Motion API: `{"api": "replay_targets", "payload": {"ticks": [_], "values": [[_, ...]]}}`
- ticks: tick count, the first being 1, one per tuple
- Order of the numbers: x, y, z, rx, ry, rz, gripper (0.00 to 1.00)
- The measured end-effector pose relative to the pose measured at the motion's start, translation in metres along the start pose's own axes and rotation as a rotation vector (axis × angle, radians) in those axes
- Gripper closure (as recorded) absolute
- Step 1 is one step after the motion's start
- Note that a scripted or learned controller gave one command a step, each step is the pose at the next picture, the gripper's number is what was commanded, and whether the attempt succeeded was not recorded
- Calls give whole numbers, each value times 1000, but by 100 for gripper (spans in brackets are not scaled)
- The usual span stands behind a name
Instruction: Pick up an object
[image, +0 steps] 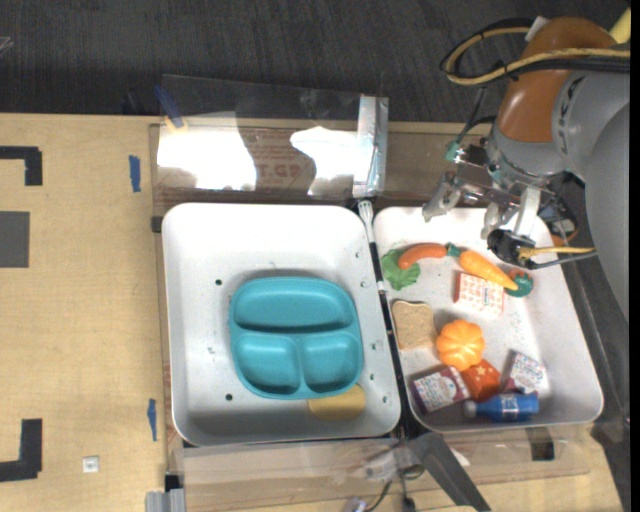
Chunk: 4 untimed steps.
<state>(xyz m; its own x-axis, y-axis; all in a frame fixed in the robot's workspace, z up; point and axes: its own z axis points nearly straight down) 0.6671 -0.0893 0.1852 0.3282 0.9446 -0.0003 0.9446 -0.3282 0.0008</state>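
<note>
Two white bins side by side: left bin (185, 300), right bin (578, 345). One grey arm (590, 110) with an orange band, over the back of the right bin. One teal tray (295, 335) with three parts, flat in the left bin. One yellow block (337, 404) just in front of the tray.

One gripper (468, 212) above the right bin's back end, spread apart, nothing in between. Things to pick, crowded close in the right bin: two carrots, first carrot (420, 254) and second carrot (487, 268), nearest the gripper. One bread slice (412, 325). One orange fruit (460, 342). One small box (478, 292). Two packets (437, 388) (527, 370). One blue bottle (505, 405) at the front.
</note>
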Motion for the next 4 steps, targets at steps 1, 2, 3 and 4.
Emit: {"api": "replay_targets", "payload": {"ticks": [1, 2, 3, 4], "values": [[-14, -25, 53, 9, -2, 339, 0], [-13, -20, 89, -5, 3, 624, 0], [2, -17, -1, -1, 2, 921, 0], [30, -19, -94, -4, 7, 817, 0]]}}
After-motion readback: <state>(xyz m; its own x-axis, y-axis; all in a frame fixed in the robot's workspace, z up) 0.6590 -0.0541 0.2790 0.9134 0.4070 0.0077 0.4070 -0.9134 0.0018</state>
